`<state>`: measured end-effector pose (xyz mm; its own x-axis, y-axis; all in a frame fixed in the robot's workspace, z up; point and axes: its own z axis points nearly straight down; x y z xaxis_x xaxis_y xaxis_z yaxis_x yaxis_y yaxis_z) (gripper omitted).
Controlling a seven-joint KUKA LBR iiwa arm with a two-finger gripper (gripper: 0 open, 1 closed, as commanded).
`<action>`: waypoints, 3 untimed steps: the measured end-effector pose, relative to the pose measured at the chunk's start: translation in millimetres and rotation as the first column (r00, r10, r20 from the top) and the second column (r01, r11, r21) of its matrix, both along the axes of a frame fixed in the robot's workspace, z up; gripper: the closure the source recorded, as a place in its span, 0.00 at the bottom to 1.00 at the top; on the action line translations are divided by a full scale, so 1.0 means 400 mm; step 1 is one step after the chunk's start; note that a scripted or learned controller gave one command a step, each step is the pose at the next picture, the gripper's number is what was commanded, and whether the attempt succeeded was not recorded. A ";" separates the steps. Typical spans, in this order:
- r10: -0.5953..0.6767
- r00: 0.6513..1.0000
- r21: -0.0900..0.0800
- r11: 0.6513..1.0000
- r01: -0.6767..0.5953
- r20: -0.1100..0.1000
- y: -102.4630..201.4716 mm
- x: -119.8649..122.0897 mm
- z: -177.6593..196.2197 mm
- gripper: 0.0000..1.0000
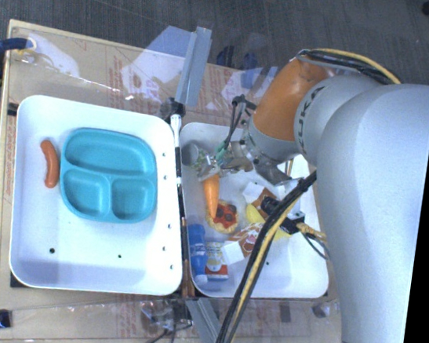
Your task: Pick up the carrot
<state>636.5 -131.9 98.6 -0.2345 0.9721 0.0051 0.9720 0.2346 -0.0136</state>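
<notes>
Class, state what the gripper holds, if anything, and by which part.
It cannot be told: the gripper sits just above the carrot top end.

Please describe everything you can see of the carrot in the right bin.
The carrot is a small orange piece, long and tapered, smooth and probably plastic like a toy. It lies flat in the right bin, near the bin's left wall, its length running roughly up and down in the view. The gripper is just above its upper end; whether it touches the carrot cannot be told. The lower end lies against a round yellow and red item.
</notes>
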 end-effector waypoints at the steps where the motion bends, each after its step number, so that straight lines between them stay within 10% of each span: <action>1: 0.137 0.990 -0.002 0.991 -0.137 0.014 0.159 0.051 0.282 1.00; 2: 0.137 0.990 -0.002 0.991 -0.137 0.014 0.159 0.051 0.282 0.00; 3: 0.124 0.992 -0.001 0.992 -0.124 0.009 0.023 -0.054 0.067 0.00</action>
<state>614.7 -122.9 125.3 -0.3537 0.9353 0.0018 0.9353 0.3537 -0.0049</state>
